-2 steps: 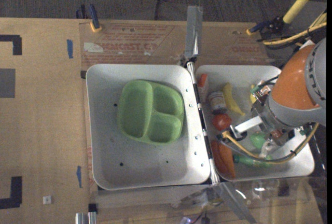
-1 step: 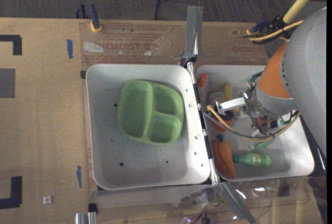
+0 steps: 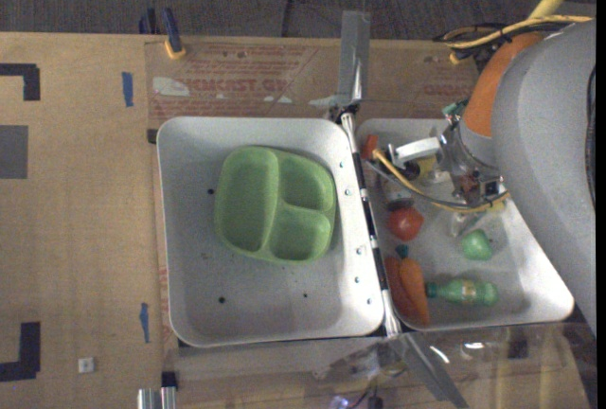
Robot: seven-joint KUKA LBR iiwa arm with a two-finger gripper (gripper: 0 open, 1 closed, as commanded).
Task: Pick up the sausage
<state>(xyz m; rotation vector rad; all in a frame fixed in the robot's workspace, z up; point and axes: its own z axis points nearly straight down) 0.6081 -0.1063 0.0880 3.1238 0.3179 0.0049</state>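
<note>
A small reddish-brown piece that may be the sausage (image 3: 370, 148) lies in the far left corner of the right bin (image 3: 540, 289). My gripper (image 3: 464, 194) hangs low over the middle of that bin, to the right of this piece and apart from it. The grey wrist and its cables cover the gripper's tip. A red tomato (image 3: 405, 223) sits just left of the gripper, and a green fruit (image 3: 476, 244) lies right below it.
An orange carrot (image 3: 411, 290) and a green bottle (image 3: 464, 292) lie along the right bin's near side. The left bin (image 3: 189, 293) holds a green divided plate (image 3: 276, 204). A metal divider (image 3: 365, 208) separates the bins.
</note>
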